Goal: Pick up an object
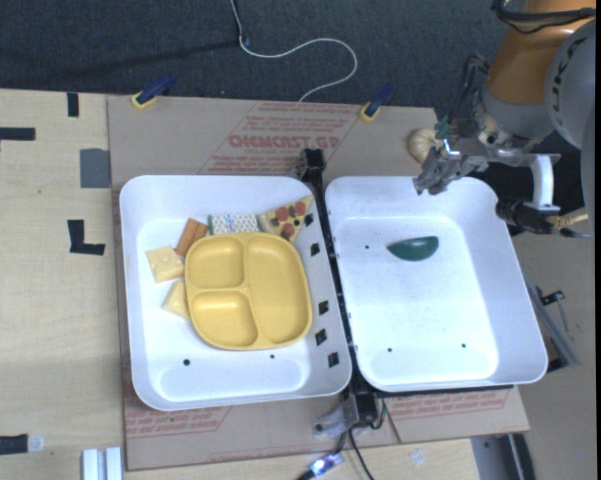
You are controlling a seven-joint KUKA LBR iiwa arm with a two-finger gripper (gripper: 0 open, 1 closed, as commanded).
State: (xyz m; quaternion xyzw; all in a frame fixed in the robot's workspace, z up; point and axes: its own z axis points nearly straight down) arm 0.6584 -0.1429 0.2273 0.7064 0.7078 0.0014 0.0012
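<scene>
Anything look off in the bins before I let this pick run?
One oddity: in the left bin, the yellow divided tray lies on top of the smaller items, which poke out along its upper and left edges. The right bin has a dark green object lying alone. The gripper hovers at that bin's top edge.

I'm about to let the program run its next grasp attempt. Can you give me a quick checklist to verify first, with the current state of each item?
1. Target present: dark green object lies in the right bin: ok.
2. Target stands apart from other items: ok.
3. Gripper over the target: not ok, it sits at the bin's far rim.
4. Finger opening: cannot tell.
5. Yellow divided plate stays in the left bin, out of the path: ok.
</scene>
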